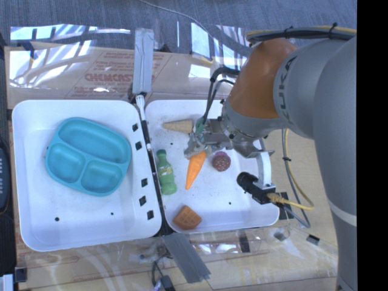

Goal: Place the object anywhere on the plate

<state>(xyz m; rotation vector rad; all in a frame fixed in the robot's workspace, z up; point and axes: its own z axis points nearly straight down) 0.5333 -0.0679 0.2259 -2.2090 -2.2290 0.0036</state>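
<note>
A blue divided plate lies in the left bin. In the right bin an orange carrot lies tilted, its thick end pointing up toward my gripper. The gripper hangs right over that thick end, at or just above it. The bulky grey and orange wrist hides much of the tool from above.
The right bin also holds a green bottle left of the carrot, a round dark red item to its right, a waffle piece near the front wall and a pale cone at the back. The bins' divider lies between carrot and plate.
</note>
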